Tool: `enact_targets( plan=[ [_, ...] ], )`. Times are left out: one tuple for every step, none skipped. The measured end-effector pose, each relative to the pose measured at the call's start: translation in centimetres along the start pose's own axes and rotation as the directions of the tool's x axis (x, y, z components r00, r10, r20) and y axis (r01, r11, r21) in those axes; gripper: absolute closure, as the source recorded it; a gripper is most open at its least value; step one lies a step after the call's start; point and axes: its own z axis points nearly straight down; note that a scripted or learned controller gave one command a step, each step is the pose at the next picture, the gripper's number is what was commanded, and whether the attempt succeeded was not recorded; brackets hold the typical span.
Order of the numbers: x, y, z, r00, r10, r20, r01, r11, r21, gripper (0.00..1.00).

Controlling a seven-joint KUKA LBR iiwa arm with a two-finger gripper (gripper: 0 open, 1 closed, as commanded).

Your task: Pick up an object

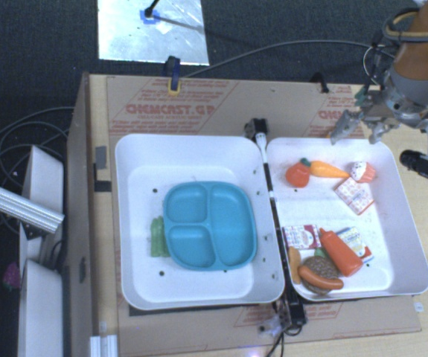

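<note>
My gripper (360, 131) hangs above the far edge of the right bin (413, 238), its two fingers spread apart with nothing between them. Just below it in the bin lie an orange carrot (327, 170), a red tomato (298, 175), a small red-and-white piece (362, 172) and a pink-patterned packet (354, 195). Nearer the front are a red ketchup bottle (340, 252), a burger (319, 272) and a white carton (299, 236).
The left bin (128, 199) holds a blue divided plate (209, 224) with a green piece (158, 237) at its left side. A black clamp (258, 129) sits where the bins meet at the back. Cables and grey hardware lie left of the bench.
</note>
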Motion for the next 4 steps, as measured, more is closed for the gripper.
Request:
enact_targets(
  plan=[
    [5.4, 0.0, 4.9, 1.000, -0.003, -0.002, 0.003, 1.000, 0.001, 0.00],
    [10.0, -1.3, 3.4, 1.000, -0.003, -0.002, 0.003, 1.000, 0.001, 0.00],
    [6.8, -1.7, 9.4, 1.000, 0.001, 0.000, -0.001, 1.000, 0.003, 0.00],
    [5.9, -1.9, 13.7, 1.000, 0.006, -0.001, -0.006, 1.000, 0.021, 0.00]
  ],
)
